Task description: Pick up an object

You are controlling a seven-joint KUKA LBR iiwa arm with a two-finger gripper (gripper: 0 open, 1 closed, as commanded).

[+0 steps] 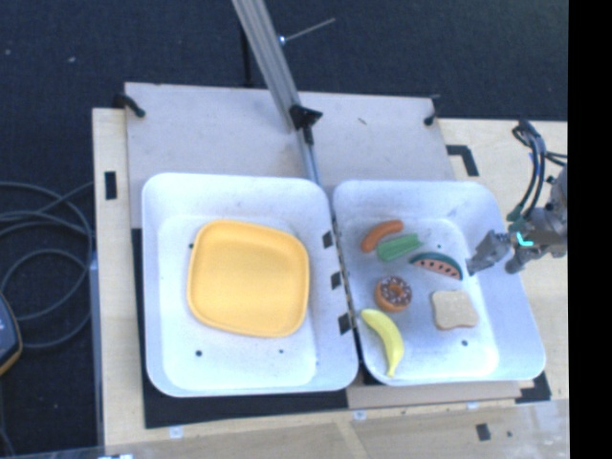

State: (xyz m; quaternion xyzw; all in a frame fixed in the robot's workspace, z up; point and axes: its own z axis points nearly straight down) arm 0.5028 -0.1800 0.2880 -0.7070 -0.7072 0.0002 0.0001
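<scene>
tool [499, 253] over right bin's [497, 352] right rim | grip state: cannot tell | watermelon slice [437, 266] just beside

1. Camera view: one fixed camera, mounted above the bench [239, 127], looking down at a slant.
2. Facing: the bench's far edge lies toward the top of the frame, its near edge toward the bottom.
3. Range: distant enough to take in both white bins whole, the left bin [167, 285] and the right bin [502, 347], with dark floor [96, 27] around the bench.
4. Entry side: the arm's gripper [507, 253] comes in at the frame's right.
</scene>
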